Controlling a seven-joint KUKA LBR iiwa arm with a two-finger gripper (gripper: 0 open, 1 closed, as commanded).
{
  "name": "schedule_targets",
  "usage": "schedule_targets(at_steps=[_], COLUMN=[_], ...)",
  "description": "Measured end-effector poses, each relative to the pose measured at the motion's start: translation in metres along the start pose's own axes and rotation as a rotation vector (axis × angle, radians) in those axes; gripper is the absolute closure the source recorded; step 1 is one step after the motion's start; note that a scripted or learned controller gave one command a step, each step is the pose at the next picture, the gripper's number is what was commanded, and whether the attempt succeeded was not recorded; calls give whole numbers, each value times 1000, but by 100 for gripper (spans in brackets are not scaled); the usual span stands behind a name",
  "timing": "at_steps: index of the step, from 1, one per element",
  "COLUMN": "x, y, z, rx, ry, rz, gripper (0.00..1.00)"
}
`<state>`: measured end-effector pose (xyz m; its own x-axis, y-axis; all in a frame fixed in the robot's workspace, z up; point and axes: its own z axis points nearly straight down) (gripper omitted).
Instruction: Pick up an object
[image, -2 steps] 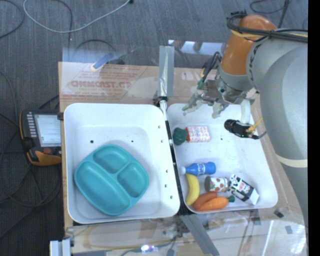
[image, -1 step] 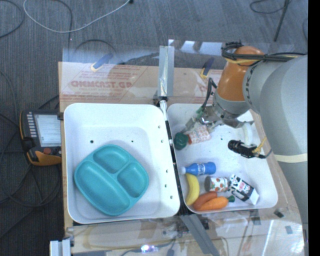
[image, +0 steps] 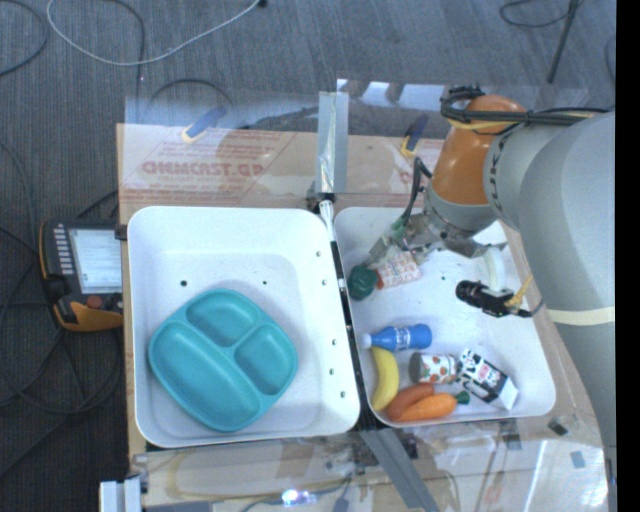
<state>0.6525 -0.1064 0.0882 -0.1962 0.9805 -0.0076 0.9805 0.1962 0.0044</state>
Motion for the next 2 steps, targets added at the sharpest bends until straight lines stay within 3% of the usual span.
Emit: schedule_targets(at_steps=[1, 2], x=[0, 41], y=[1, 19], z=[-7, -93], rx=[0, 9], ry=[-1, 7], rz=[-2, 16], gripper=[100, 100])
